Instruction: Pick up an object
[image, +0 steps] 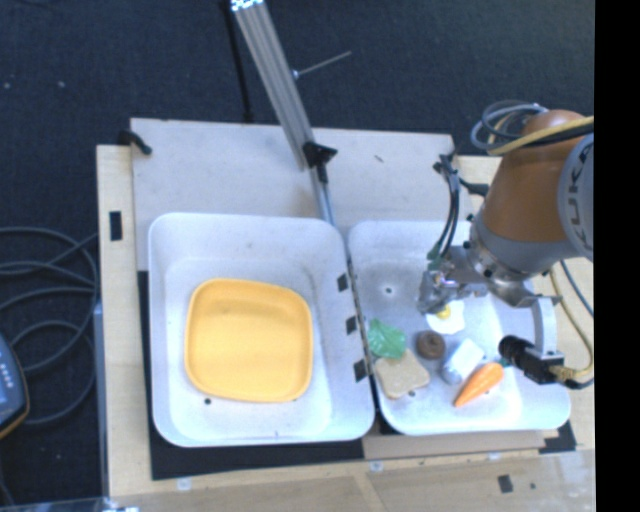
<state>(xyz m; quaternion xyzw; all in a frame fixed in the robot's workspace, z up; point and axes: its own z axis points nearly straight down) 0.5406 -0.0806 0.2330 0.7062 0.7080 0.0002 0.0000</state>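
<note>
Two white bins on bench (120, 300): left bin (165, 250) holds one yellow plate (248, 340); right bin (385, 250) holds one carrot (478, 384), one brown disc (431, 345), one green piece (386, 340). Pincer (437, 296) state: cannot tell.

Two bins sit side by side on the table (120, 300). The left bin (170, 250) holds a plate (248, 340). In the right bin (385, 250), small objects (430, 350) cluster near the front, the claw (437, 295) just behind them.

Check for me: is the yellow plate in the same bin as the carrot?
No, the yellow plate lies in the left bin; the carrot is in the right bin.
</note>
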